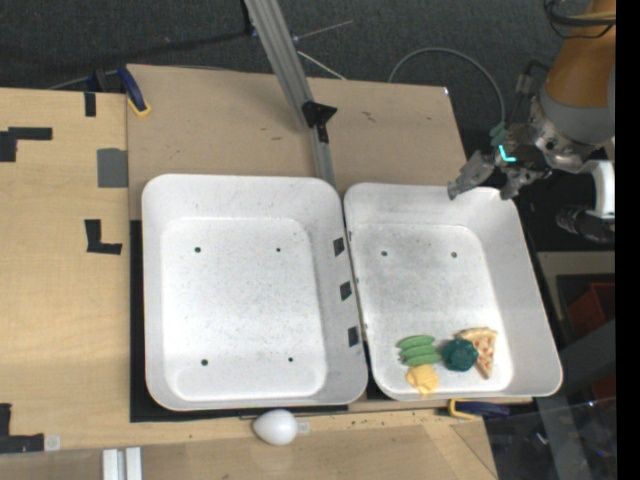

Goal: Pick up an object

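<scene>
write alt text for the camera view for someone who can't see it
A grey arm's two-finger gripper hovers over the far right corner of the right shallow white bin, nothing between its open fingers. In that bin's near right corner sit a green pea pod toy, a yellow toy, a dark green round toy and a pizza slice toy. A white egg-shaped object lies on the bench before the left shallow white bin.

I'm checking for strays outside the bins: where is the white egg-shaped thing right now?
The white egg-shaped thing lies on the bench outside both bins, just past the near edge of the left bin, toward that bin's right corner.
</scene>
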`<state>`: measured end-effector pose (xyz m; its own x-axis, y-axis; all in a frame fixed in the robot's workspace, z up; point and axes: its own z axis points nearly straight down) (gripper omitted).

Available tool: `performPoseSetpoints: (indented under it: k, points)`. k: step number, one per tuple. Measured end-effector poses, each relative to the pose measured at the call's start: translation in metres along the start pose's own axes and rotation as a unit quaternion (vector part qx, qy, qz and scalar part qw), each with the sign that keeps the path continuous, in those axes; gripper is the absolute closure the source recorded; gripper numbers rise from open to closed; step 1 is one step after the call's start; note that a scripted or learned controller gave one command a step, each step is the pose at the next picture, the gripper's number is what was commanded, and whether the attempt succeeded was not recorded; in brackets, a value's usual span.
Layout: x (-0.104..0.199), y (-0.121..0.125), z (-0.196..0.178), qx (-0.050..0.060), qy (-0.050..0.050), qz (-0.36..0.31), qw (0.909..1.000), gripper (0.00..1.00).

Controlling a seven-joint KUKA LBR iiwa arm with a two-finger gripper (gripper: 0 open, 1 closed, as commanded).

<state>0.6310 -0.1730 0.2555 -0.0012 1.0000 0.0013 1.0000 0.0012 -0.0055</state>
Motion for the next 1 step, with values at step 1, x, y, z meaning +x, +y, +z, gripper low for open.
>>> performPoseSetpoints:
  k: [1]
  points:
    - [-0.0002, 0.0007, -0.0026, -0.002, -0.001, -0.001, 1.0000, 0.00]
